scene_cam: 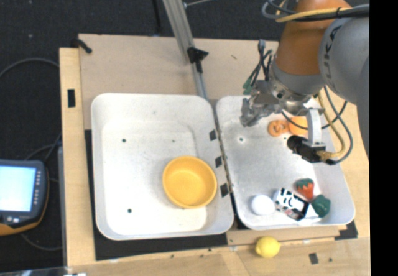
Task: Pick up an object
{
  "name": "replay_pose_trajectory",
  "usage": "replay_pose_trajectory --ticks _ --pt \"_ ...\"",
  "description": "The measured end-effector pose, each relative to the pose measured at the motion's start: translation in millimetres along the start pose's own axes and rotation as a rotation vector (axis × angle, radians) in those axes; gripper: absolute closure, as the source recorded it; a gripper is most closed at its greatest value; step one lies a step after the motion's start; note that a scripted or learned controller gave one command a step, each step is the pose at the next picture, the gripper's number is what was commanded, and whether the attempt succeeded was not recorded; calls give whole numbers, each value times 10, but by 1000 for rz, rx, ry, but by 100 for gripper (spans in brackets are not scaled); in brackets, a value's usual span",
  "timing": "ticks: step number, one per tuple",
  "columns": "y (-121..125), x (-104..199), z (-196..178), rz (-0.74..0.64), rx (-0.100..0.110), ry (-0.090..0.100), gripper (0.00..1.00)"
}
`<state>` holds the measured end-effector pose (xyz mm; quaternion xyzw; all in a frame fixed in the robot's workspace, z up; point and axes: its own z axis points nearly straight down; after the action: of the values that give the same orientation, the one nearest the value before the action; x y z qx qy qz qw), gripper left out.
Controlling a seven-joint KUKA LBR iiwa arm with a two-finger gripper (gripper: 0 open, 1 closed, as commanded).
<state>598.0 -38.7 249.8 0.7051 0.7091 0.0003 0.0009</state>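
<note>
My gripper (250,114) hangs over the far left part of the right bin (249,156), pointing down, with nothing visibly held. An orange thing (277,127) lies just to its right, partly hidden by the wrist. At the right bin's near end sit a white ball (262,204), a black-and-white toy (291,202), a red and green piece (305,186) and a dark green piece (321,206). A yellow bowl (189,181) stands in the left bin (124,144), near its front right corner.
A yellow lemon-like ball (267,247) lies on the bench in front of the right bin. A slanted metal rail (180,20) rises behind the bins. A screen device (22,194) sits off the bench at the left.
</note>
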Motion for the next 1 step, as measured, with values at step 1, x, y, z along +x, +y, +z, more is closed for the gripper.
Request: replay_pose_trajectory --ticks 1 --pt "89 574 103 0 1 0 100"
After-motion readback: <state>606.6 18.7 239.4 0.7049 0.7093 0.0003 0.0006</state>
